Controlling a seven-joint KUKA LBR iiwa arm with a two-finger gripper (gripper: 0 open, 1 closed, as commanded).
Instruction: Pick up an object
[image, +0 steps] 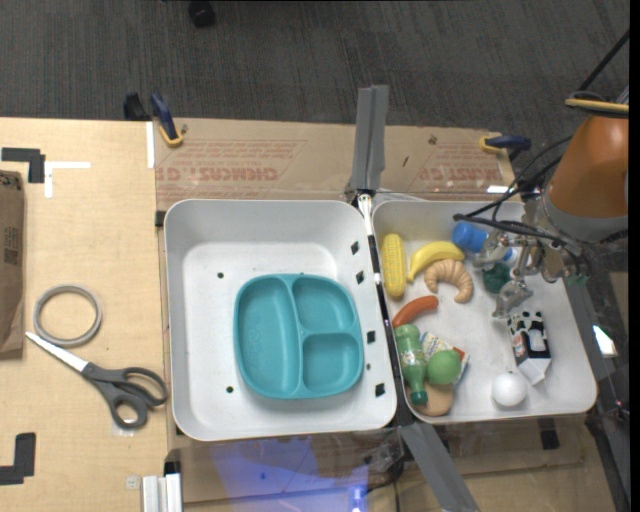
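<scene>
The arm (596, 165) enters the view at three o'clock as a rounded orange band over a grey wrist section. Black cables loop off the wrist toward nine o'clock, and another runs up toward one o'clock. Below it the gripper (516, 285) is a cluster of bare silver metal parts, with thin fingers toward six o'clock.

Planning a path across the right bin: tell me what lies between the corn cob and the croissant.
In the camera view, the banana lies between the corn cob and the croissant, its right end touching the croissant.
</scene>
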